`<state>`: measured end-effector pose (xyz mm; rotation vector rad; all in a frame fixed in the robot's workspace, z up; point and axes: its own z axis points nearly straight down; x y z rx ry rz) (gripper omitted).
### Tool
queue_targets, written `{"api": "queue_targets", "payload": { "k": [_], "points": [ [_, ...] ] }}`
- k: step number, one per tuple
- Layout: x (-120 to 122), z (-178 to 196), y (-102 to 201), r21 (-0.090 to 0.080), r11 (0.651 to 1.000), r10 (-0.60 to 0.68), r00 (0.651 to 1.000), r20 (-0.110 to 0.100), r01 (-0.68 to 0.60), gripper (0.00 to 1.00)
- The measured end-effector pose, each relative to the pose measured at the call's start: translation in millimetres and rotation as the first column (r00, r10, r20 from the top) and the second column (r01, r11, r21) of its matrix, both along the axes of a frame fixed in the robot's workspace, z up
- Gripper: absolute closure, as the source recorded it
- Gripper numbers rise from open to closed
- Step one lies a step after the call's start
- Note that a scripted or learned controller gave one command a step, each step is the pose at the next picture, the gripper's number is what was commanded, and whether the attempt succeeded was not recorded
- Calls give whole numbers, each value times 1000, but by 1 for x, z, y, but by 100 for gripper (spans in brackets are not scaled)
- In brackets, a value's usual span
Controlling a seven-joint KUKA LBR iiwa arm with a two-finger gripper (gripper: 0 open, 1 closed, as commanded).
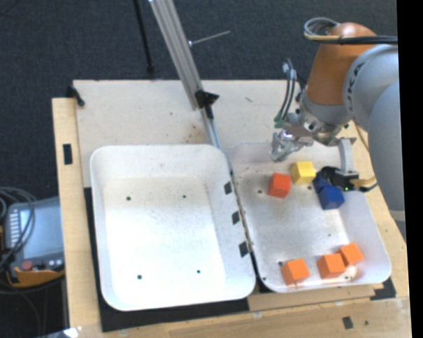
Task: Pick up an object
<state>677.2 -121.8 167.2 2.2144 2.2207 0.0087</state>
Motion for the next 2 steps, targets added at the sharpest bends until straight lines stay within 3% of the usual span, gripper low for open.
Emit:
{"api": "queue_targets", "payload": {
  "k": [1, 2],
  "points": [
    [-8, 52, 1, -1, 1000, -1, 1000, 0, 1, 100],
    [-7, 70, 1, 0, 1000, 1, 1000, -4, -1, 100]
  ]
}}
